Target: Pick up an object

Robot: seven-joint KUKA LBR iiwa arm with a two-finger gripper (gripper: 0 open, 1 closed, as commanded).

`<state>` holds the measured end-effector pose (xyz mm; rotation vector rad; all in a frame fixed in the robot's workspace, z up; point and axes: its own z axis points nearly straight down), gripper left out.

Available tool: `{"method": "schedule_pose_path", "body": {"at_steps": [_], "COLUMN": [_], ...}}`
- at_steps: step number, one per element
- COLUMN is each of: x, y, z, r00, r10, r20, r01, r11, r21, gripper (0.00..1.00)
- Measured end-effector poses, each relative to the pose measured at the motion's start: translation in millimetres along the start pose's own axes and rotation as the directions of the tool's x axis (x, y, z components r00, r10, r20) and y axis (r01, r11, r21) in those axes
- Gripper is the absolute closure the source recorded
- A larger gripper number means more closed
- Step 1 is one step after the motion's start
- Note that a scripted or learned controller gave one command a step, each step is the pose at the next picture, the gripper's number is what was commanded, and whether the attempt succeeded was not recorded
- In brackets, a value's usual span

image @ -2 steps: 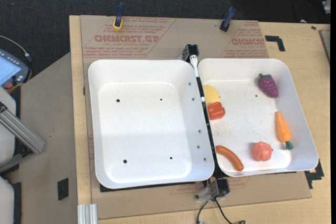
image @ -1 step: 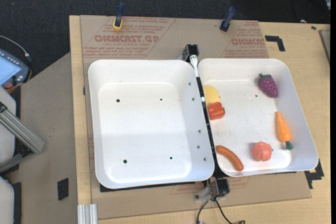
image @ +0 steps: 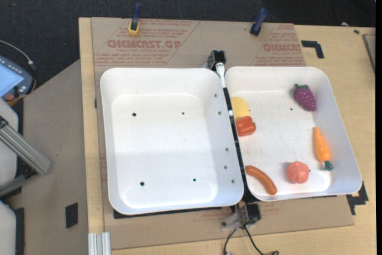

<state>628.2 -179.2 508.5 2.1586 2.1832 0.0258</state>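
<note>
Camera view, looking down at a slant on two shallow white bins side by side on a brown cardboard sheet [image: 149, 39]. Left bin [image: 108, 128] at centre-left of the frame, right bin [image: 274, 140] at centre-right, the two touching along a shared middle edge. All candidate objects lying in the right bin: purple toy grapes [image: 304, 97] near its upper right corner; an orange carrot [image: 322, 147] along its right wall; a pinkish round fruit [image: 297, 172] just left of the carrot's lower end; a reddish sausage [image: 261, 179] at the lower left corner; a yellow piece [image: 239, 107] and a red piece [image: 245, 126] touching each other, pressed against the left wall. Every one of them flat on the bin floor, none lifted. Cannot tell the state of the gripper or whether anything is in its hold. Judged from this layout: task at its very start, nothing picked yet; choice of object, approach, closing and lift all left to do. Grapes, carrot and round fruit probably easier targets than the two pieces crowded against the wall.
</note>
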Motion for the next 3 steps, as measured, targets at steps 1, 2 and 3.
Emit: {"method": "schedule_pose_path", "body": {"at_steps": [1,2,3], "x": [0,0,-1], "y": [1,3,4], "z": [-11,-22,-33], "r00": [1.000,1.000,1.000], "r10": [-0.001,-0.001,-0.002], "r20": [0.004,0.007,0.011], "r01": [0.001,0.001,0.002], "r11": [1.000,1.000,1.000], "r21": [-0.005,-0.011,-0.017], "gripper": [1.00,1.00,1.00]}}
